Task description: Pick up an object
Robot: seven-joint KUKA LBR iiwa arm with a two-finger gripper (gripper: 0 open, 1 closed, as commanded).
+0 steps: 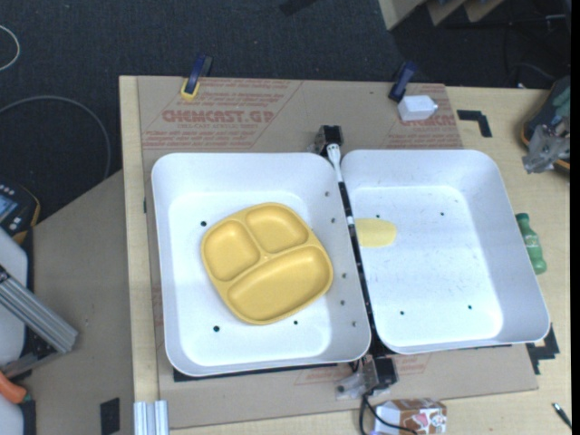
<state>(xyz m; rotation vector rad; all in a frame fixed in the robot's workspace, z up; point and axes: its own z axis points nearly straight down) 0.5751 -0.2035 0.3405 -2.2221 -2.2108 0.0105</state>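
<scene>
Bins sit side by side on the tabletop (pixel 145 116). We see a yellow divided plate (pixel 265 262) lying flat in the left bin (pixel 181 179), roughly centred, and a small pale yellow piece (pixel 375 233) in the right bin (pixel 471 179), close against the wall it shares with its neighbour. We cannot tell the end effector's state.
</scene>
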